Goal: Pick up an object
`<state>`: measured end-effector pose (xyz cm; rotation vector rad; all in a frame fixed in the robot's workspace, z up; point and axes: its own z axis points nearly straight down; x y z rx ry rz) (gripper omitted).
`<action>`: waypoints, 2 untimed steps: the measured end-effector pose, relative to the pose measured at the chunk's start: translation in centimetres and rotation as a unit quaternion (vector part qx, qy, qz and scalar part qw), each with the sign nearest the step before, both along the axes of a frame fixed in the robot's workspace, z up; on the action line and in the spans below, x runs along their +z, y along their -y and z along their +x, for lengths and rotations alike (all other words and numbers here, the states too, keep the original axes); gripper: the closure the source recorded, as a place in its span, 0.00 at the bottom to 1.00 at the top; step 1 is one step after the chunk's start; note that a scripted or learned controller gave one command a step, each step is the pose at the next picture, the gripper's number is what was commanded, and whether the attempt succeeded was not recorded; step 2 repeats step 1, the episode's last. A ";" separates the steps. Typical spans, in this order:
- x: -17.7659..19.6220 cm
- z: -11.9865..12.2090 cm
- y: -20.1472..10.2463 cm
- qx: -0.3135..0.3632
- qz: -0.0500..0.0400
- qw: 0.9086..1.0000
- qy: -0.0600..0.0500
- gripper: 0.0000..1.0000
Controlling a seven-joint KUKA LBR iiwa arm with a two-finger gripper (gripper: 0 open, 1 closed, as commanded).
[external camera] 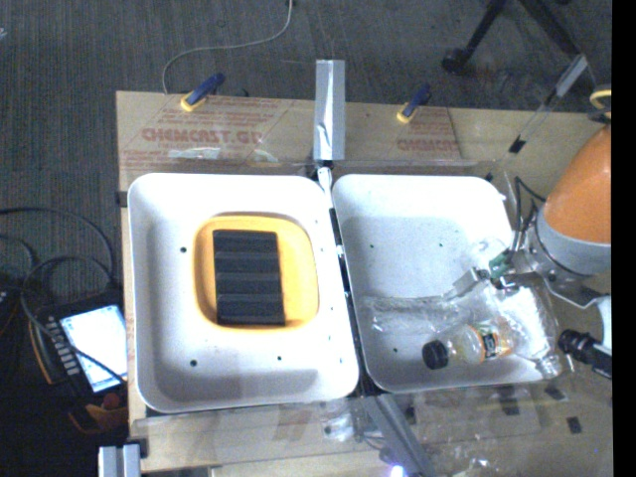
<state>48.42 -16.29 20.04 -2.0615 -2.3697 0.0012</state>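
Note:
A clear plastic bottle [469, 346] with a black cap lies on its side near the front of the right bin [417, 227], its cap pointing left. Crinkled clear plastic [412, 314] lies just behind and to the left of it. My gripper [490, 270] reaches in over the right bin's right side, above and slightly behind the bottle. The arm's orange band [586, 197] shows at the right edge of the view. In the left bin [159, 266] rests a yellow block with a black ribbed top [248, 276].
A metal post [329, 107] stands behind the seam between the bins. Two blue-and-yellow clamps [202, 90] [414, 101] hold the cardboard backing. A tablet and cables [84, 341] lie on the floor to the left.

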 end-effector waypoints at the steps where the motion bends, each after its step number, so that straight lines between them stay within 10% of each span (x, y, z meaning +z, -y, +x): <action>1: -0.2 0.0 -0.9 0.057 -0.001 0.998 0.000 1.00; 2: -0.2 0.0 -0.9 0.057 -0.001 0.998 0.000 1.00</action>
